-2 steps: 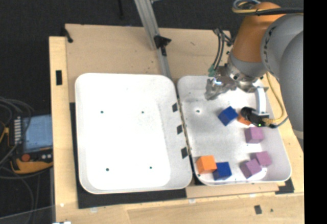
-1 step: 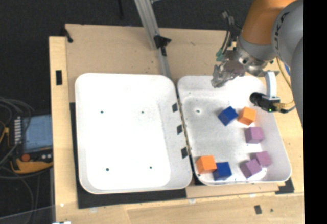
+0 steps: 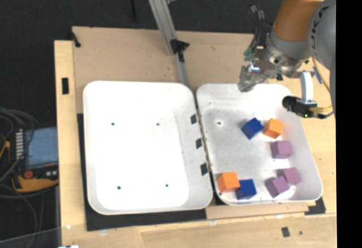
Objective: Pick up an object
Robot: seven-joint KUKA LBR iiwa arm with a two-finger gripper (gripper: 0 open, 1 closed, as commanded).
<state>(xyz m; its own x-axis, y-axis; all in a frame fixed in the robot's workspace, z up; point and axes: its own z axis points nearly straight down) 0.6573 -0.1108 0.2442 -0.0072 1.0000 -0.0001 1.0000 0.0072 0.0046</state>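
Seven blocks sat in the right bin (image 3: 219,106), blue block (image 3: 252,128) nearest the tool (image 3: 247,81) at the far rim. Couldn't tell tool's state tbh. I'd center over it b4 dropping.

We note two bins side by side on the tabletop (image 3: 141,54): left bin (image 3: 138,145), right bin (image 3: 226,105). All blocks lie in the right bin. Two blocks (image 3: 252,128) (image 3: 274,128) sit side by side near its middle, a third (image 3: 281,149) just in front of them towards the right wall. At the front edge, one pair (image 3: 229,181) (image 3: 246,188) sits touching, with another pair (image 3: 277,186) (image 3: 291,175) to its right. The claw (image 3: 247,80) hangs over the right bin's rear rim. A slanted post (image 3: 161,9) stands behind the bins.
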